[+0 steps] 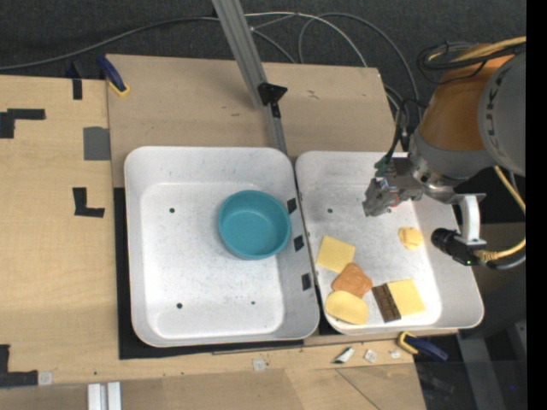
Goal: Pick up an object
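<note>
The gripper is hovering, grip state impossible to tell, with the small yellow piece lying just beside it, toward the camera.

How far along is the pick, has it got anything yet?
Nothing looks picked yet. The gripper hangs over the right bin, above bare floor. The yellow square, orange piece, small yellow piece and blue bowl all lie in their bins. Descent, grasp and lift remain.
</note>
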You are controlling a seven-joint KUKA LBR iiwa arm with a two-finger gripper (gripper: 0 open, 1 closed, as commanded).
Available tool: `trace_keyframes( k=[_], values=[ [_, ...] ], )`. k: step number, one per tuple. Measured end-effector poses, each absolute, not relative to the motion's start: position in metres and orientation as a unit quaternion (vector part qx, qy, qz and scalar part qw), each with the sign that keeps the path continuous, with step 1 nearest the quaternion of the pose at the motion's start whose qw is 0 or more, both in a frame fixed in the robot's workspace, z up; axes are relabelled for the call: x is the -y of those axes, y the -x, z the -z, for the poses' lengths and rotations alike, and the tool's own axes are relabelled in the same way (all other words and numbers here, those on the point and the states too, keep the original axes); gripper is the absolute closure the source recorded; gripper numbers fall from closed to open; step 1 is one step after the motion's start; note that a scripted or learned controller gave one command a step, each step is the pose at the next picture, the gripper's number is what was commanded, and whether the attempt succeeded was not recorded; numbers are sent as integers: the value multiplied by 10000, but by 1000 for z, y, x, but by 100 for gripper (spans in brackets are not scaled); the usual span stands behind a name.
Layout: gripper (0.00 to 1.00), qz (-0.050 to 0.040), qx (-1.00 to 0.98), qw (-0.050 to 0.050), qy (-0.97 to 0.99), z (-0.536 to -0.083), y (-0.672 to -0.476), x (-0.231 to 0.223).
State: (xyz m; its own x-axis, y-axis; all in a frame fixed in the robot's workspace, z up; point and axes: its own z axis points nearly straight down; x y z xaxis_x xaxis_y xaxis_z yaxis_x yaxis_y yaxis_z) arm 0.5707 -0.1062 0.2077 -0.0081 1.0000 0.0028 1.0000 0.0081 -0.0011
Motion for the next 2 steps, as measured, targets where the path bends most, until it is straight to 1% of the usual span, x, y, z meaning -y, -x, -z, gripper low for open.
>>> trace_keyframes(
  k=[1, 2],
  values=[
    [100, 3, 7095, 11, 7047, -210, -581, 63],
    [100, -3, 7095, 13, 7047, -203, -589, 14]
  ],
)
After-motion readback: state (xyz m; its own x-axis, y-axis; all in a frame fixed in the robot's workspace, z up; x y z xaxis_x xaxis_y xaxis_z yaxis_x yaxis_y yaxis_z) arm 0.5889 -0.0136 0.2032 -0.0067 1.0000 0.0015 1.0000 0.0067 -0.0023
